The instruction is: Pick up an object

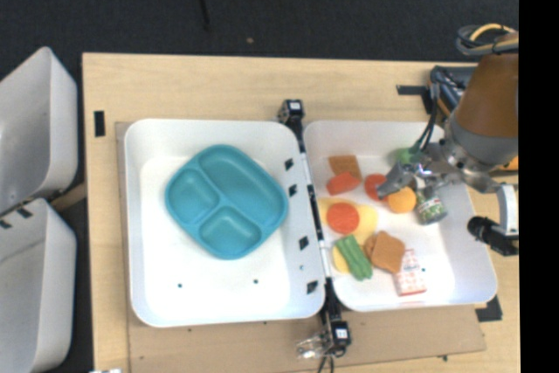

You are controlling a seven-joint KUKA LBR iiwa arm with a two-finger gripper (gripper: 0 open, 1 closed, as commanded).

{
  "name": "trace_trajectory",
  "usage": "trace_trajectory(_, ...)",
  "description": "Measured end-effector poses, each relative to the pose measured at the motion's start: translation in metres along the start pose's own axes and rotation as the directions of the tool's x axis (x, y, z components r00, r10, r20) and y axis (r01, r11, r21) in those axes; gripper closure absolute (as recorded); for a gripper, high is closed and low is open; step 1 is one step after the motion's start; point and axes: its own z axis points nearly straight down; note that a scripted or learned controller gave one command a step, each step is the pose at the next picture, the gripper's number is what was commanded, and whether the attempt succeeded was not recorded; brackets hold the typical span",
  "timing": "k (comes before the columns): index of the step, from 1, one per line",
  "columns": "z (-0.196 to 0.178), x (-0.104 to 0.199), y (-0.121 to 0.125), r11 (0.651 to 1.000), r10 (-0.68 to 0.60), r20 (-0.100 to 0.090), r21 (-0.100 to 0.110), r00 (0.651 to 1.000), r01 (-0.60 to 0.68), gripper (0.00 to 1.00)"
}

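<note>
My gripper (pixel 409 180) hangs low over the upper right part of the right bin (pixel 454 275), under the grey and orange wrist. Just below it lies an orange ball (pixel 402 202). A red piece (pixel 376 186) sits at its left, a green piece (pixel 404 156) peeks out above it, and a small can (pixel 430 210) lies at its lower right. Whether anything sits in the gripper is hidden by the wrist.
Further left in the right bin are a brown toast (pixel 344 164), a red tomato (pixel 342 183), an orange-red disc (pixel 343 217), a green pickle (pixel 354 257), a brown cookie (pixel 385 251) and a red-white carton (pixel 409 274). The left bin (pixel 157 293) holds a blue divided plate (pixel 226 200).
</note>
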Motion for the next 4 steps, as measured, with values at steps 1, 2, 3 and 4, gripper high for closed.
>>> trace_trajectory(1, 0.043, 0.000, -0.005, 1.000, 0.001, 0.000, 0.000, 1.000, -0.001, 0.00)
trace_trajectory(2, 0.097, -0.001, -0.006, 1.000, 0.002, 0.000, 0.000, 1.000, -0.002, 0.00)
trace_trajectory(3, 0.082, -0.002, -0.003, 1.000, 0.007, 0.000, -0.007, 1.000, -0.007, 1.00)
trace_trajectory(4, 0.039, -0.005, 0.001, 1.000, 0.001, 0.002, -0.010, 1.000, -0.001, 1.00)
